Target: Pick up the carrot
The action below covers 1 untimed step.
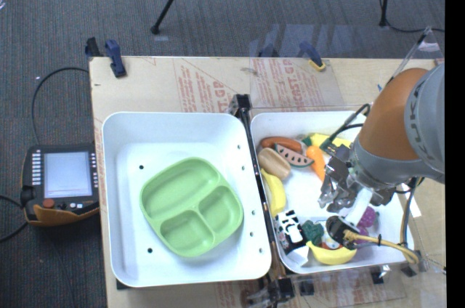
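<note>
Bench (182, 81): a big brown board on the dark floor, with blue clamps on its far edge. It bears two white bins side by side.
Left bin (120, 154): white and shallow. A green plate sits in the middle of it.
Right bin (290, 121): white and shallow too. It is full of toy food, and the arm hangs over it.
Arm (407, 125): grey with a big orange band. It comes in from the right and bends down over the right bin.
Green plate (190, 206): light green, with three parts to hold food.
Claw (338, 190): grey metal, low over the middle of the right bin. I cannot tell if it is spread or pressed together. Nothing shows between its tips.
Banana (275, 192): yellow, lying near the left wall of the right bin.
Hot dog (275, 163): a tan bun, just above the banana.
Watermelon slice (285, 144): red with dark seeds, at the far side of the right bin.
Carrot (315, 158): orange and small. It lies at the far side of the right bin, just right of the watermelon slice. It is near the claw, a bit up and to the left of it, and it looks apart from the claw.
</note>
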Available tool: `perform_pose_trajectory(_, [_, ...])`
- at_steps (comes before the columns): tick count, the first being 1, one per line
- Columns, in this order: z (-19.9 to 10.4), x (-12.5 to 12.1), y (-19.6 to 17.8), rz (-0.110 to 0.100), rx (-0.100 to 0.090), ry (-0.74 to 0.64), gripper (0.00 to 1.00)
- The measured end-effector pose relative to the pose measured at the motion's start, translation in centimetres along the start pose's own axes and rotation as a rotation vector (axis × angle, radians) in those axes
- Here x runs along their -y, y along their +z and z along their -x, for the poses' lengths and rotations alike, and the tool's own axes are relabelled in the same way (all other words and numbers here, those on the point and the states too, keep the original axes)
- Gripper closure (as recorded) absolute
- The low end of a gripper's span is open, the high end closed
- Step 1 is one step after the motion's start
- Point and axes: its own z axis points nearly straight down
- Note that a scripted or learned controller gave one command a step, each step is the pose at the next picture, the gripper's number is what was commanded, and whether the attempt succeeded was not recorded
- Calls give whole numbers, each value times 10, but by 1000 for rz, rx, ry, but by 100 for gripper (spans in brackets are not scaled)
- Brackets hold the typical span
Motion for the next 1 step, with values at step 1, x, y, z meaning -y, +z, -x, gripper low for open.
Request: perform_pose_trajectory(1, [1, 0, -8, -8, 2, 0, 100])
